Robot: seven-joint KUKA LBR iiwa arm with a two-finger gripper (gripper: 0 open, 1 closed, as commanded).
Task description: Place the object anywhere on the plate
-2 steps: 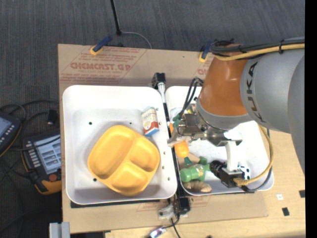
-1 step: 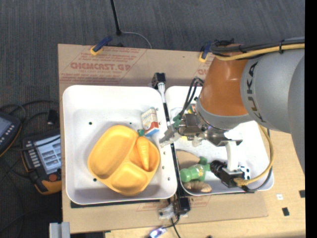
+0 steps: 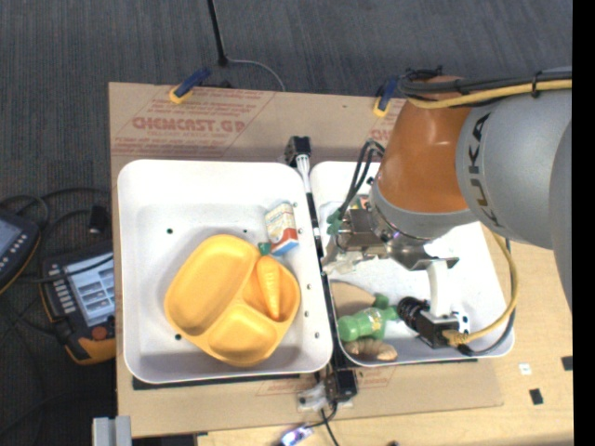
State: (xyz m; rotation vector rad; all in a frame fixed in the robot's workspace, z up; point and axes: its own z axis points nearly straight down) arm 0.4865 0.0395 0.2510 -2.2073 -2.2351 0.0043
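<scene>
Plate: the yellow divided plate (image 3: 228, 309) lies in the left bin (image 3: 149, 203), in the lower left part of the frame.
On the plate: an orange carrot-shaped piece (image 3: 271, 284) rests in the right compartment of the plate, near its rim. This looks like the task's object already placed, but it is a judgement only.
Beside the plate: a small can with a white and red label (image 3: 283, 226) leans at the upper right of the plate, just beside its rim; whether it touches the rim cannot be told.
Right bin (image 3: 493, 337): a green bottle (image 3: 365, 323) lies on its side at the lower middle, with a brown piece (image 3: 372, 350) just below it.
Arm (image 3: 465, 170): it covers the upper part of the right bin, at the right of the frame.
Claw (image 3: 349, 240): it hangs at the left wall of the right bin, close to the divider; its state cannot be told from here, and nothing is seen held in it.
Progress: if the carrot is the object, the placing seems done and only the retreat of the arm is left. If another object is meant, a new pick from the right bin is left.
Writing: "CHEMCAST GP" in red on the brown board (image 3: 191, 124) at the upper left; part of "KUKA" on the grey arm. The label of the can is too small to read.
</scene>
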